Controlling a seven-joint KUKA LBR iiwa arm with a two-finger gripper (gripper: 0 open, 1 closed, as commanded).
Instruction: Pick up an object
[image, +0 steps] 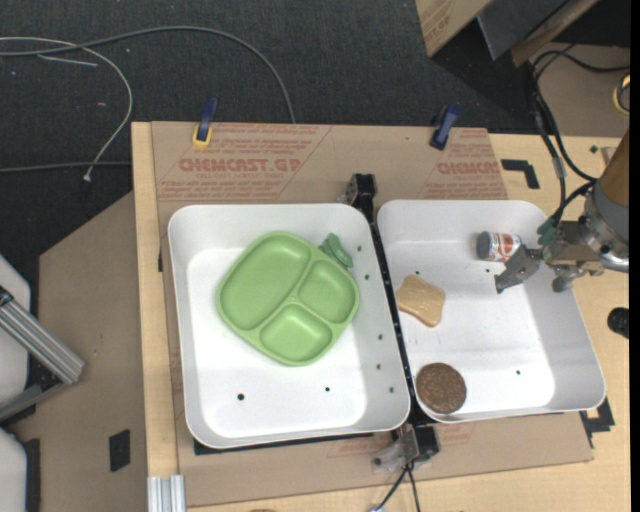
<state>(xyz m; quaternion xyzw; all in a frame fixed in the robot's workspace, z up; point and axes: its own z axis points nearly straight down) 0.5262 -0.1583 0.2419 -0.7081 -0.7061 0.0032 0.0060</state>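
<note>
In the right bin (560, 390) lie a tan bread slice (421, 300), a round brown patty (441, 387) near the front wall, and a small grey can with a red and white label (498, 245) on its side near the back. My gripper (535, 277) hangs over the right part of this bin, just right of and a little nearer than the can. Its fingers stand apart, open, with nothing between them. It touches none of the objects.
The left bin (200, 390) holds a green divided plate (288, 297) with a small dark green piece (338, 250) at its upper right edge. A black divider (385, 300) runs between the bins. Blue clamps (206, 119) hold the cardboard at the back.
</note>
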